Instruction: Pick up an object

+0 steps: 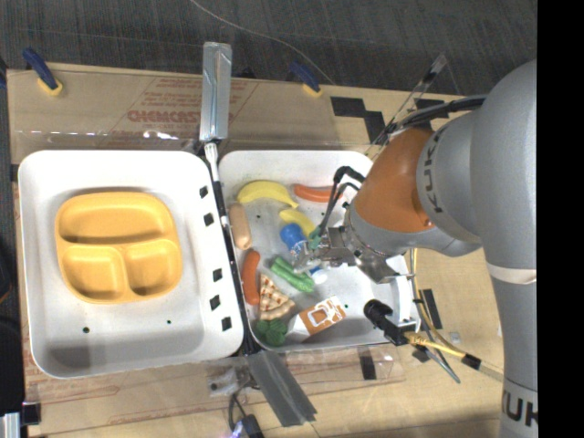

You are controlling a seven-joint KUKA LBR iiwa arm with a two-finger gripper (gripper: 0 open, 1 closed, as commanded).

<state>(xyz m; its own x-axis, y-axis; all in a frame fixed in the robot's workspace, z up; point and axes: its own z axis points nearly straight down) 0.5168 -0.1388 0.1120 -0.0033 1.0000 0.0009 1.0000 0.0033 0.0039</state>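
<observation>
The right bin (274,167) holds a pile of toy food: a yellow banana (262,192), a red sausage (313,192), a tan bread roll (240,226), a blue bottle (292,236), a green pod (294,274), an orange carrot (251,276), a pizza slice (272,297), a green broccoli piece (271,332) and an orange-and-white carton (321,317). My gripper (321,249) hangs low over the middle of this bin, just right of the blue bottle and above the green pod. The wrist hides its fingers.
The left bin (41,336) holds a yellow divided tray (117,243). A metal divider bar (214,89) stands between the bins at the back. The arm covers the right bin's right side.
</observation>
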